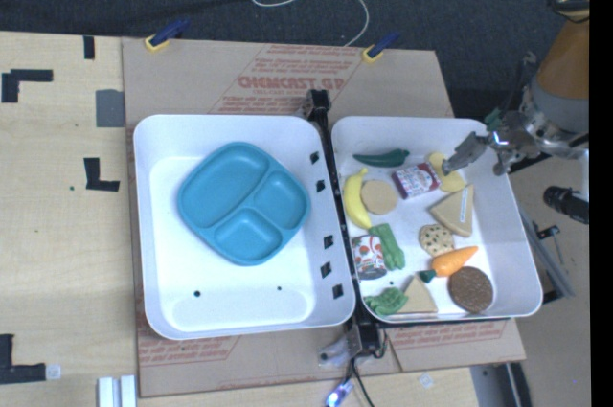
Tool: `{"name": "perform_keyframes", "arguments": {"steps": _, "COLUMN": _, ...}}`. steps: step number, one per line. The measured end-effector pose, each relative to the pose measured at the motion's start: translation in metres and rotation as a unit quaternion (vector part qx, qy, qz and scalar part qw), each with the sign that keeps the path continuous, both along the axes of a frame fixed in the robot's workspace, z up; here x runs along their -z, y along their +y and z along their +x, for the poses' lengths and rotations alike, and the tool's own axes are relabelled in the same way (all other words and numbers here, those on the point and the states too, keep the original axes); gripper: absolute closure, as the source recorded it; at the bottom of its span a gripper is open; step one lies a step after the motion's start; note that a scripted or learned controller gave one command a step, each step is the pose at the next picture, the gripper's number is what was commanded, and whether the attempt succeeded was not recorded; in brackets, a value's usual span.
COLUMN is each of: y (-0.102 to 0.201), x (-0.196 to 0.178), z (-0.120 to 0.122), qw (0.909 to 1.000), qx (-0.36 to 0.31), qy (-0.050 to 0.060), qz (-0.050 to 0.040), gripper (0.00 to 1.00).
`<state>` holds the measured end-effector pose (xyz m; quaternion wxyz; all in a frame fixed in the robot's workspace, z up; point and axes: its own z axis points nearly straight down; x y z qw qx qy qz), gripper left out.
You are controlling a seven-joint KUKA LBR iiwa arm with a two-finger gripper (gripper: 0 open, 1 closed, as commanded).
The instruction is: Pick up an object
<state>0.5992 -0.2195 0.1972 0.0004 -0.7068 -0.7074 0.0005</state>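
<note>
I see my gripper [471,151] over the right bin's [522,247] upper right corner; I cannot tell how its fingers stand, and nothing shows between them. Just below it lie a cheese wedge [455,210] and a wrapped snack [415,179]. Further in sit a banana [353,198], a green pepper [382,157], cookies [435,237], a carrot [452,259] and a brown disc [470,288]. The left bin [163,233] holds a blue plate [243,202].

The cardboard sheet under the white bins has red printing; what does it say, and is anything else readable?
Red print on the brown cardboard sheet: upside down and blurred, not readable.
Label on the small red-and-white packet: too small.
Label on the small red-and-white can: too small.
</note>
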Motion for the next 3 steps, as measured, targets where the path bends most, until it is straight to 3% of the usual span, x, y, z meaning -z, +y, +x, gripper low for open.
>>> {"name": "perform_keyframes", "arguments": {"steps": 1, "y": 0.073, "x": -0.159, "z": -0.064, "qw": 1.0000, "qx": -0.004, "qy": -0.007, "qz": 0.0000, "gripper": 0.00}}
{"name": "perform_keyframes", "arguments": {"steps": 2, "y": 0.102, "x": -0.169, "z": -0.117, "qw": 1.0000, "qx": -0.001, "qy": 0.000, "qz": 0.0008, "gripper": 0.00}}
{"name": "perform_keyframes", "arguments": {"steps": 3, "y": 0.101, "x": -0.178, "z": -0.115, "qw": 1.0000, "qx": -0.001, "qy": 0.000, "qz": 0.0000, "gripper": 1.00}}
